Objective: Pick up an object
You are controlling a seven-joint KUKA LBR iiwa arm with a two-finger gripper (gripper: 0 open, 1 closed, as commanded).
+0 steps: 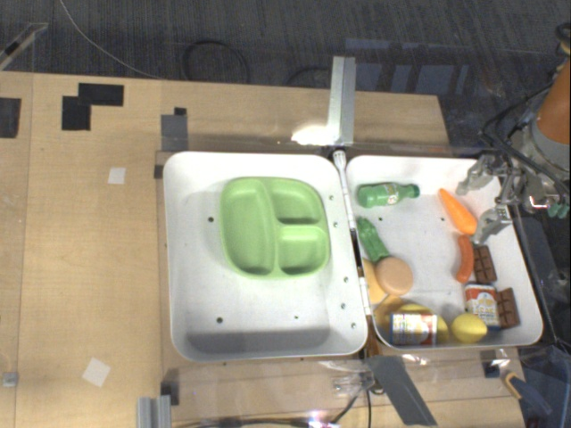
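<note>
The gripper (489,205) hangs spread and empty over the right bin (419,239), just beside the carrot (457,210), which could roll off if nudged

The arm (555,114) is cut off by the picture's right edge — little beyond its orange band and wrist shows; whether the gripper (489,205) grips anything over the right bin's (419,169) far right side cannot be told. The can's (413,328) label near that bin's front edge is too small to read; a yellow fruit (408,310) lies partly hidden behind it — its kind is unclear.
</note>
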